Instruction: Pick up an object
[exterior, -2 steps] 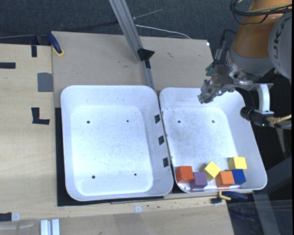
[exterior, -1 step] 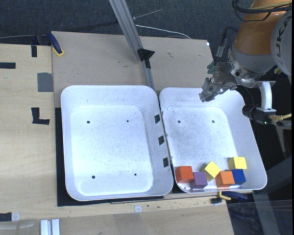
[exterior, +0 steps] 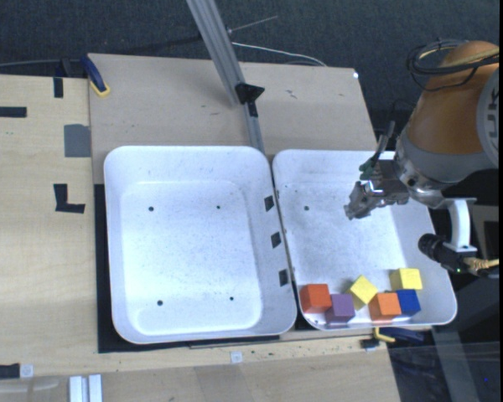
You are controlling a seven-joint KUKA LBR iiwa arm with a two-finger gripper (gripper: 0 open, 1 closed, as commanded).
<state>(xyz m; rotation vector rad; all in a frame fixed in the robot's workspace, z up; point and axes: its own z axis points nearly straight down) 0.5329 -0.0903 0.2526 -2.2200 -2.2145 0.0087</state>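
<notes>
Small coloured cubes, among them a yellow cube (exterior: 363,289), cluster at six o'clock in the right white bin (exterior: 318,174). The dark gripper (exterior: 362,201) hovers above them near centre, carrying nothing; its opening cannot be told. Approach step: next, descend toward six o'clock.

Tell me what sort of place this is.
Probably a robotics lab's grasping test bench: a grey and orange arm with its gripper over two white bins, small coloured blocks gathered in the right one, and tape marks on the wooden bench.
</notes>
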